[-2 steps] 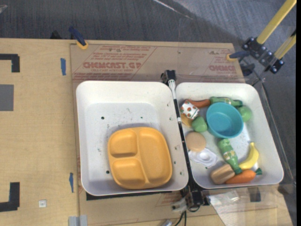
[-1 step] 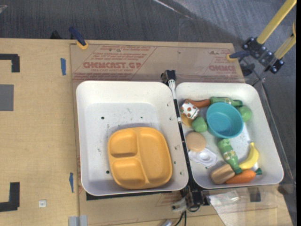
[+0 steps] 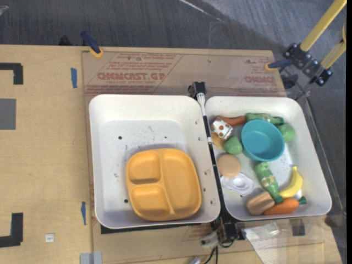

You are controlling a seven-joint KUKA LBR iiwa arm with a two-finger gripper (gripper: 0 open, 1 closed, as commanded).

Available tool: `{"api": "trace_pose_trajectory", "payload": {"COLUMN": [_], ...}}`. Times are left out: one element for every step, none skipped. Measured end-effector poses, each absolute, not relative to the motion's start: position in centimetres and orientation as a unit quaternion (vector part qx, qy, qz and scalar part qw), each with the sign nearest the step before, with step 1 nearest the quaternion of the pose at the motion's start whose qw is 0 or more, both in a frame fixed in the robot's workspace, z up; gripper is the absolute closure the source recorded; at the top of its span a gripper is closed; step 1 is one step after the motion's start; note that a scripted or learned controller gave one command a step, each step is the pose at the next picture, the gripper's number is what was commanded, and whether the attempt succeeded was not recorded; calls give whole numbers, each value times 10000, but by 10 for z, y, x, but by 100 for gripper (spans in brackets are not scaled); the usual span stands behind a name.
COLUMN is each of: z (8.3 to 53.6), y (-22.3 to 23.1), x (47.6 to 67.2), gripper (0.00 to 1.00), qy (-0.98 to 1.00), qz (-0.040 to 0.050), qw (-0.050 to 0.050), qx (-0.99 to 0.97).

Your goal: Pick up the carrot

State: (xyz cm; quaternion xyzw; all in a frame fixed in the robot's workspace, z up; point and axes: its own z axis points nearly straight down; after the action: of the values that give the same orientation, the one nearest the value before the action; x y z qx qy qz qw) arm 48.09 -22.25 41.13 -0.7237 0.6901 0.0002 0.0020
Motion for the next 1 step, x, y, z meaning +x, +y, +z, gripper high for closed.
{"api": "trace_pose_trajectory", "payload": {"z": [411], "y": [-222], "x": [481], "gripper": [0], "qy": [6901], "qz": [2], "qw": [20], "qx": [-7238]}}
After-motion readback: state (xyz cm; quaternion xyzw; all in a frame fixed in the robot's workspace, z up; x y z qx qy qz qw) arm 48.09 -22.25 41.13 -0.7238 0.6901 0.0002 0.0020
